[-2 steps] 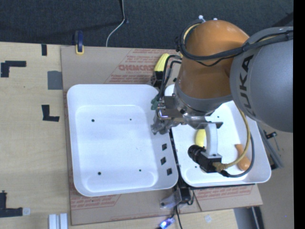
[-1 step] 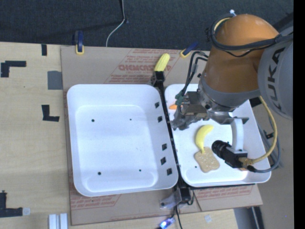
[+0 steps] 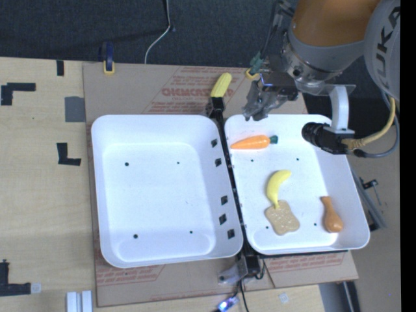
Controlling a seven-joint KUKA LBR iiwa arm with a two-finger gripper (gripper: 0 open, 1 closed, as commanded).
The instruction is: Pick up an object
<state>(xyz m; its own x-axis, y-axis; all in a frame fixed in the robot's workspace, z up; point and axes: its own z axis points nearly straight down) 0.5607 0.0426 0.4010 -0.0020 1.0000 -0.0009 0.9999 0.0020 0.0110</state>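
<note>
Now the hand (image 3: 255, 112) hangs just above the carrot (image 3: 250, 143), holding nothing, its grip hard to tell; the carrot looks light and smooth, so grab its middle.

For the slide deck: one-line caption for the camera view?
KUKA arm's end effector above the right bin near the carrot; banana, cracker and drumstick lie nearby.

My bench (image 3: 39, 174) is pale wood with black tape marks (image 3: 16, 93) and a grey patch (image 3: 75, 108) at its left. A cardboard sheet (image 3: 175, 90) lies across its middle. Behind hangs a dark cloth (image 3: 78, 12), a white cable (image 3: 162, 34) trailing down it
</note>
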